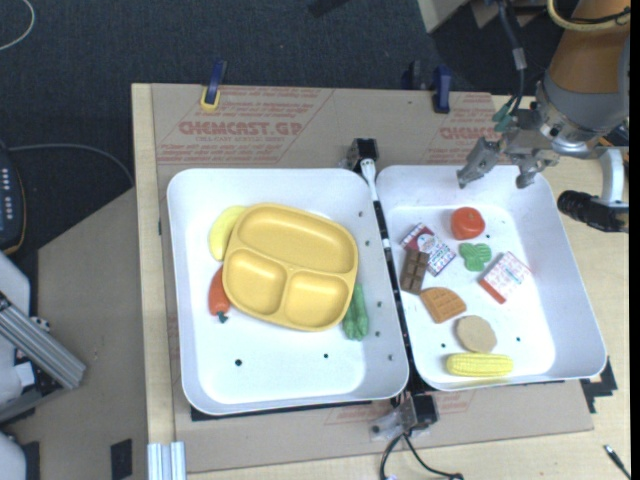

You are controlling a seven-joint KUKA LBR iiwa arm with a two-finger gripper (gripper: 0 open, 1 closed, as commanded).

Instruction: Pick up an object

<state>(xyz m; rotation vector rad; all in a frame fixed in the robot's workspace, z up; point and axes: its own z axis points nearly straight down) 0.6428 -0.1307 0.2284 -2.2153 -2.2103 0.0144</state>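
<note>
Small toy foods lie scattered in the right bin (pixel 566 268): tomato (pixel 467 222), corn (pixel 479 365), bread (pixel 442 303).

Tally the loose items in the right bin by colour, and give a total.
Red: 2, round red tomato and red-and-white carton
Green: 1, small green leafy piece
Brown: 3, dark chocolate bar, brown toast slice, tan round cookie
Yellow: 1, yellow corn cob
White-and-red: 1, small printed packet
Total: 8

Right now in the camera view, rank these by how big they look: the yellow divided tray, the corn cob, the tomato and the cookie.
1. Yellow divided tray, by far the largest.
2. Corn cob.
3. Cookie and tomato: they look about alike, so I will not rank them.
</note>
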